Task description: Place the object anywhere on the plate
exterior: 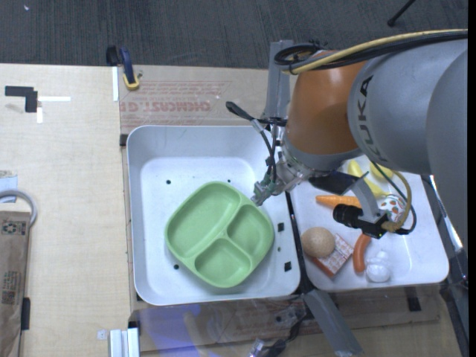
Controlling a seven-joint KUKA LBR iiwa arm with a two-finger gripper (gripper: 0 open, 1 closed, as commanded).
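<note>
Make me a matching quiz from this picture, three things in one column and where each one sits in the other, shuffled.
Things:
1. green plate
2. gripper
3. round tan object

Places:
A. right bin, near its front left corner
B. over the left bin, by the plate's upper right rim
C. flat on the left bin's floor

Pairs: 1-C, 2-B, 3-A

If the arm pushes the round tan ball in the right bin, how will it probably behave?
The tan ball looks round, so it would probably roll. It rests against a flat orange-and-white block, which may stop it on that side. It seems matte, so likely not slippery.
</note>
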